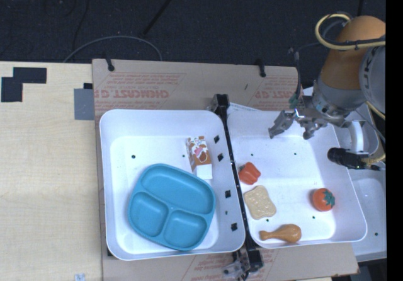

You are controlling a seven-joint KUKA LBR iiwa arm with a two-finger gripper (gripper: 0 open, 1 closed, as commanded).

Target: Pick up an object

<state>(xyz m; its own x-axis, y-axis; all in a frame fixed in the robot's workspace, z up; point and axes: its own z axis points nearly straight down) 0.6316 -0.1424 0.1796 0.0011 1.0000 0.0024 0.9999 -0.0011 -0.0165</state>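
**Two bins, four toy foods on the right, gripper empty above them**

Two shallow white bins sit side by side on the bench, divided by a black clip strip. The left bin (119, 147) holds a blue divided plate (171, 206) with three compartments, lying towards the near side, and a small snack packet (199, 155) with a brown and white print just beyond the plate, near the divider.

The right bin (352, 210) carries the pickable items. A red-orange toy pepper (249, 173) lies close to the divider. Just beside it, nearer the camera, rests a pale slice of toy bread (259, 202). A toy chicken drumstick (282, 233) lies along the near wall, and a toy tomato (322, 199) with a green top sits well apart, towards the right side.

The arm comes in from the right, its orange band above the grey wrist. The gripper (295, 127) hangs over the far part of the right bin, its two fingers spread apart with nothing between them. It is well clear of all four toy foods; the pepper is the nearest.
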